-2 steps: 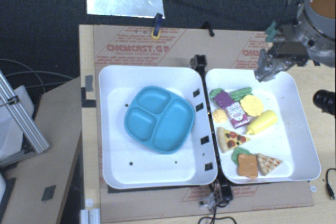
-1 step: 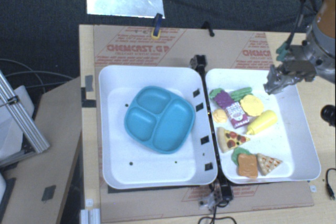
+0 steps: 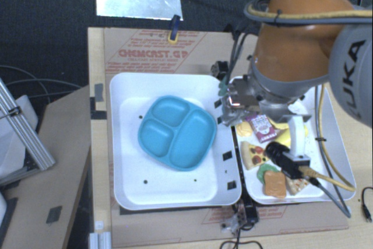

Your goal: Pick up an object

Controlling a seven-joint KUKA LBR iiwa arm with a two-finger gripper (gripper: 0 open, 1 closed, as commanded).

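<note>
The brown sheet (image 3: pixel 152 51) reads "CHEMCAST GP"; the arm (image 3: pixel 353 67) shows "UKA".

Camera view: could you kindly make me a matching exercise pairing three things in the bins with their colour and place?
Things:
1. divided plate
2. packet
3. toast-like piece

Descriptions:
A. tan, near the front edge of the right bin
B. blue, in the left bin
C. pink, in the middle of the right bin

Pairs: 1-B, 2-C, 3-A.

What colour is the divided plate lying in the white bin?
Plain light blue; the divided plate shows best in the camera view.
</note>
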